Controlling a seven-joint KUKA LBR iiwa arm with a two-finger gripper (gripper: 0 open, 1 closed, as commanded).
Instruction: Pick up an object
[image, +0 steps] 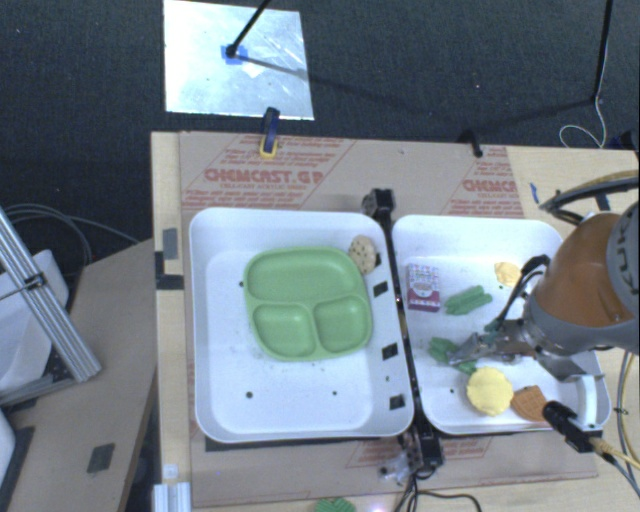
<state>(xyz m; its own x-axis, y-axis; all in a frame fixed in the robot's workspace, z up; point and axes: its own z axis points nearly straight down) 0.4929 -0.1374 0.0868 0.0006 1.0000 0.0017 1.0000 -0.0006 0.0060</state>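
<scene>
Nearest the camera, along the near wall of the right bin (575, 400), sit a round yellow piece (489, 390) that looks soft and domed, and just beside it an orange-brown wedge (529, 402) with a rougher, crusty look. Right above them the gripper (462, 349) reaches in low from the right, its metal tip pressed in among a small green piece (442, 349) on the bin floor; whether its fingers are spread or pinched I cannot tell, since the tip blurs into the green shape, and I see nothing plainly held. Any of the bin's small toy foods could serve as the object to lift, and the green piece at the tip looks to me the likely one. Farther back lie a ridged green pod (467, 299), a flat pink-and-white packet (424, 286) and a pale yellow lump (507, 272), well apart from the tip. My worry is crowding: the green piece, the yellow round and the wedge lie close together, so a closing grasp could nudge a neighbour or pinch two at once, and a small smooth plastic shape may squirt out sideways from hard fingers on the slick white floor. Over in the left bin (215, 330) rests a matte green divided plate (305, 303) with three shallow wells, and a speckled tan cookie (363, 253) touches its far right corner.
</scene>
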